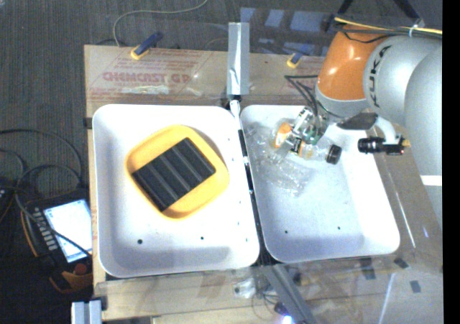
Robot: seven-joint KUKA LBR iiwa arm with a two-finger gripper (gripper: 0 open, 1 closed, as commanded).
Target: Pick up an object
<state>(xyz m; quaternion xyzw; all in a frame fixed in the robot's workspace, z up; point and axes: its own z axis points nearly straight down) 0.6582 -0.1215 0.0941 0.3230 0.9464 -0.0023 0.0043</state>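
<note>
Side by side, 2 shallow white bins, smooth plastic with rounded corners. In the left bin (115, 236), near the middle: a rounded yellow slab (172, 133), glossy, lying at a slant, topped with a black ribbed panel (176, 172). In the right bin (345, 229), toward the upper left: crinkled clear plastic (287, 170), with a small orange piece (285, 129) just above it. Gripper (305, 134) low over the right bin's upper part, right beside the orange piece; apart or together, cannot tell

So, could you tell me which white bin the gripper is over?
The view's right bin: the gripper is over its far end, by clear plastic; the left bin holds a yellow block.
</note>
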